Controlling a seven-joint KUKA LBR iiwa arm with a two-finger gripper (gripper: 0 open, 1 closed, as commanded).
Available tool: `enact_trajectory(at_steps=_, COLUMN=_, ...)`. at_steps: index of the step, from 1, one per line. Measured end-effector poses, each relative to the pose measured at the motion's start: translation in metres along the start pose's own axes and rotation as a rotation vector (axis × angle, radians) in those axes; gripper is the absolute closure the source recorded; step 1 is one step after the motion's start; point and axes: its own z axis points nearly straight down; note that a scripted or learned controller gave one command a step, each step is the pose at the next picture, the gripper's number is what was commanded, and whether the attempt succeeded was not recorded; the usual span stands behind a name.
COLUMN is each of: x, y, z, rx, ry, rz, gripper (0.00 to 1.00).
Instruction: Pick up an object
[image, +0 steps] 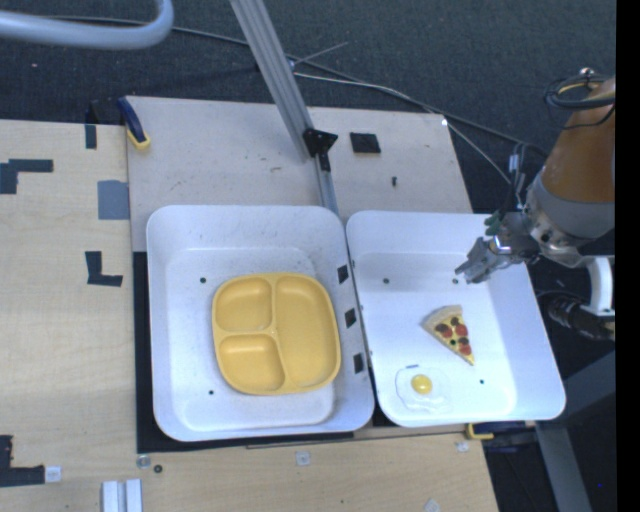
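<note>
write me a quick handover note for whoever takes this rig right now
Gripper: over the right bin, near its upper right part, with nothing between its fingers; open or shut is not clear.
Things: pizza slice and fried egg lie in the right bin, apart from each other. Yellow divided plate sits in the left bin.
Done: nothing picked yet.
Left: descend on an object, likely the pizza slice, which is nearest, then grasp and lift.

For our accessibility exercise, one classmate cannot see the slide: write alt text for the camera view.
A grey-and-orange robot arm's gripper hovers over the right white bin, above a toy pizza slice and a toy fried egg. The left white bin holds a yellow divided plate.
</note>
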Motion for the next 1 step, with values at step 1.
enact_trajectory(at_steps=1, x=0.0578, y=-0.0013, z=-0.0033, rx=0.001, ry=0.001, rz=-0.004, gripper=1.0)
